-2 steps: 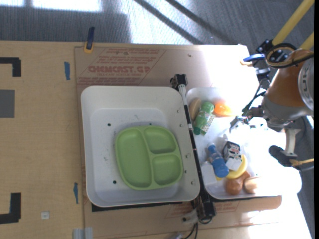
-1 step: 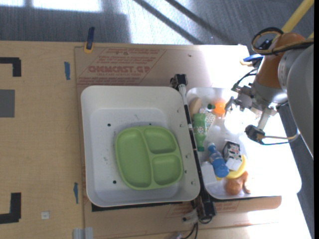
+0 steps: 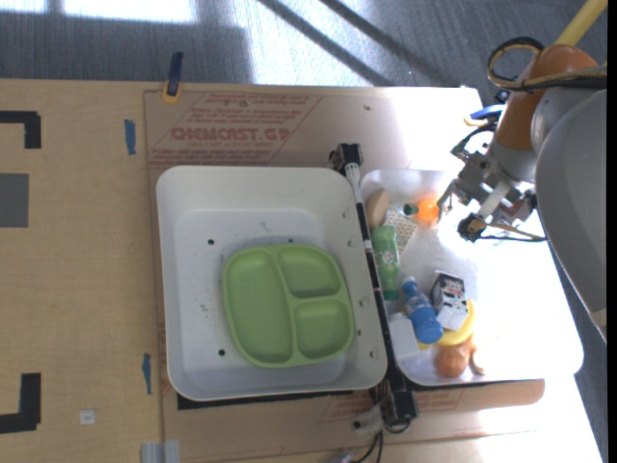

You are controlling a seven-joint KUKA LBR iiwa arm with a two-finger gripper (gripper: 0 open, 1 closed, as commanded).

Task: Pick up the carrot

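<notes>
The gripper (image 3: 479, 210) hangs just right of the small orange carrot (image 3: 425, 209). I cannot tell how wide it is.

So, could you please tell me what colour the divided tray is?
Light green tray, camera view.

carrot (image 3: 425, 210) in right bin (image 3: 521, 355), divided tray (image 3: 287, 303) in left bin (image 3: 193, 258)

Grey arm (image 3: 578, 152), orange wrist band, looped black and yellow cables.
</notes>
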